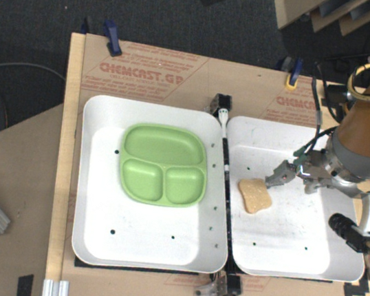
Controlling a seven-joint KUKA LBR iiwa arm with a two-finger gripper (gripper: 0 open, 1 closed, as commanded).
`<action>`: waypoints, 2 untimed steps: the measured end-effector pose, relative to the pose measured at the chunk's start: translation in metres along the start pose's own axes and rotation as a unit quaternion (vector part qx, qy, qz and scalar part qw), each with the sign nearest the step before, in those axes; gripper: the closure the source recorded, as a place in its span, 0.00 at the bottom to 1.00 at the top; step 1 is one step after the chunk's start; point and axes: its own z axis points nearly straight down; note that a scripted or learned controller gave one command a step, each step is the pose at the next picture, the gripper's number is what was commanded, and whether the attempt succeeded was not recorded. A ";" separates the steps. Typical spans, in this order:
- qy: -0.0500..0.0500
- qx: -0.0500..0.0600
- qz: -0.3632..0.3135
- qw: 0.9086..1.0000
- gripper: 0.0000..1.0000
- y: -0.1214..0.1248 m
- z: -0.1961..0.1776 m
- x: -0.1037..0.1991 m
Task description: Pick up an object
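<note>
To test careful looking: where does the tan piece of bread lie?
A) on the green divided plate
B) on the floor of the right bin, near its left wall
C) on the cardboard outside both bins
B: the tan bread lies on the right bin's white floor, apart from the green divided plate in the left bin.

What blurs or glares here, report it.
Camera view: lighting is even and soft; the green tray and sponge look sharp; the pincer is slightly blurred; faint shadows lie along the rim of the left bin; no strong glare.
</note>
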 end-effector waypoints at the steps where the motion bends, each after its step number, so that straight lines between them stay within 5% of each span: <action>1: 0.001 0.000 0.002 1.000 0.00 0.020 0.115 -0.027; 2: 0.001 -0.003 -0.004 1.000 0.00 -0.032 0.005 0.065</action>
